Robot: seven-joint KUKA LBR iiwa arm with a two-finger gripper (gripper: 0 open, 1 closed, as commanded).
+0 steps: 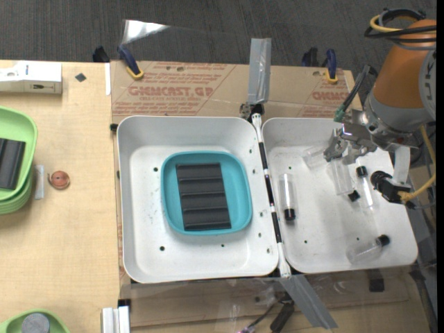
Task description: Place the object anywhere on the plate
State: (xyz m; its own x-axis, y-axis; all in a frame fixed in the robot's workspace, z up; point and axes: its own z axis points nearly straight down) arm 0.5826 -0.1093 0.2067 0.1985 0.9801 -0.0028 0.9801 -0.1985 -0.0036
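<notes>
On the desk two shallow white bins sit side by side. The left bin holds a teal plate, square with rounded corners, and a dark ridged block lies across the middle of that plate.

The right bin holds several clear plastic tubes with black caps. One tube lies near the bin's left wall, its cap pointing toward the near side. Another tube lies in the near right corner, with its cap at the right end. More clear tubes lie under the gripper at the far right of the bin, too tangled with the arm's parts to count.

The grey arm, with its orange band, reaches in from the right and hangs over the far right part of the right bin. The gripper points down toward the clear tubes there. How far apart the fingers stand cannot be told, and it is unclear whether anything is between them, since the clear plastic blends with the white bin floor.

To the left on the desk lie a green tray carrying a dark item, and a small round brown object. A cardboard sheet lies beyond the bins on the far side.
</notes>
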